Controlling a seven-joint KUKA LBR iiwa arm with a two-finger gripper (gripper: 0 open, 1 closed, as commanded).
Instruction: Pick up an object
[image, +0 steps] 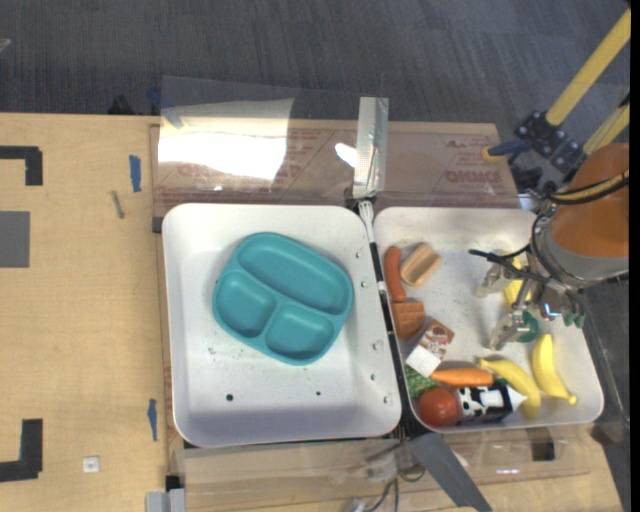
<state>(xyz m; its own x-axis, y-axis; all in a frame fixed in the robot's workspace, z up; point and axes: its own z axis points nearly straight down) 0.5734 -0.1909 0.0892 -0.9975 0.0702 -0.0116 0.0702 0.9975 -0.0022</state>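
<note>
2 shallow white bins, matte and round-cornered. Left bin (190, 400): a smooth teal plate (283, 297) with 3 compartments. Right bin (455, 225): hot dog (392, 272), bread roll (420, 263), carrot (462, 377), red tomato (438, 405), black-and-white toy (487, 400) and 2 curved yellow bananas (553, 370), clustered from 9 to 5 o'clock.

Gripper (508, 305) hangs low at the bin's 3 o'clock, metal fingers (505, 330) pointing down. Bananas lie just beside it at 5 o'clock.

Cannot tell how far the fingers are spread; nothing visibly held.
</note>
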